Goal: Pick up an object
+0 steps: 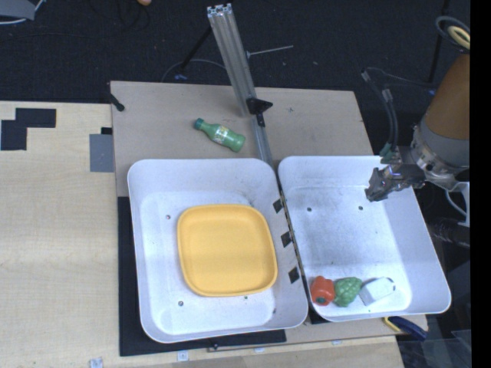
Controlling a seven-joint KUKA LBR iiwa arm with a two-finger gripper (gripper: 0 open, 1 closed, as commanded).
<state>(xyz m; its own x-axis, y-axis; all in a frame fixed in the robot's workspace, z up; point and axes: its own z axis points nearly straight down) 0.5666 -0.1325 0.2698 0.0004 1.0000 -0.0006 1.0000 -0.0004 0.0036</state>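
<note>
Three small objects lie in the near corner of the right bin (345, 228): a red pepper-like piece (322, 289), a green bumpy piece (347, 290) and a white block (377, 290). They touch one another in a row. My gripper (379, 188) hangs over the far right part of that bin, well away from them, with nothing visible between its fingers. A yellow square plate (226, 248) lies flat in the left bin (153, 205).
A green bottle (220, 134) lies on its side on the bench behind the left bin. A slanted aluminium rail (238, 60) rises behind the bins. The arm's grey and orange body (449, 121) stands at the right edge.
</note>
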